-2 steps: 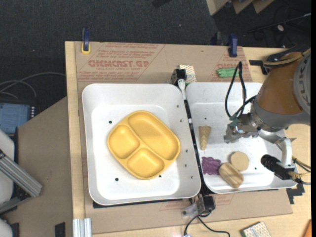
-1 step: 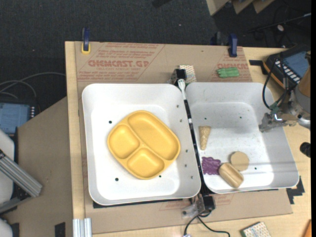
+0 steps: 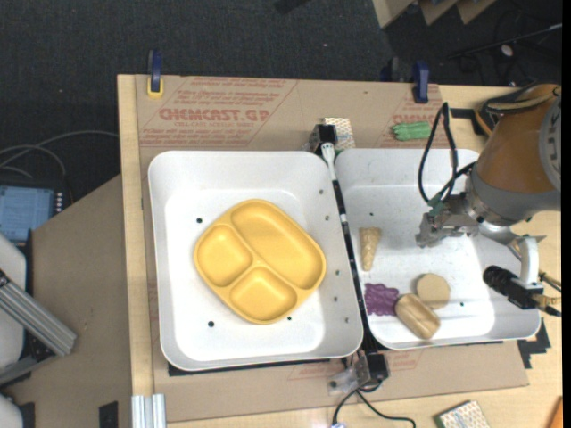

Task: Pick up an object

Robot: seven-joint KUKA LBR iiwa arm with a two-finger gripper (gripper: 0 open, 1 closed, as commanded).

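End effector over the right bin; candidate objects lie on the bin floor.

My end effector (image 3: pixel 437 230) sits low over the middle of the right bin (image 3: pixel 393 172), reached in from the right with the orange-banded arm (image 3: pixel 526 154) above it; from this slant view I cannot tell its state or whether it has hold of anything. In the right bin, a pale cone-shaped piece (image 3: pixel 368 247) lies near the left wall, a purple grape cluster (image 3: pixel 380 300) lies at the front left, and a tan round block (image 3: pixel 434 287) sits just beside a tan cylinder (image 3: pixel 417 316) at the front. All four are apart from my end effector. The left bin (image 3: pixel 169 266) carries a yellow three-compartment tray (image 3: pixel 259 260) at its centre. Both bins rest side by side on the counter (image 3: pixel 134 194).
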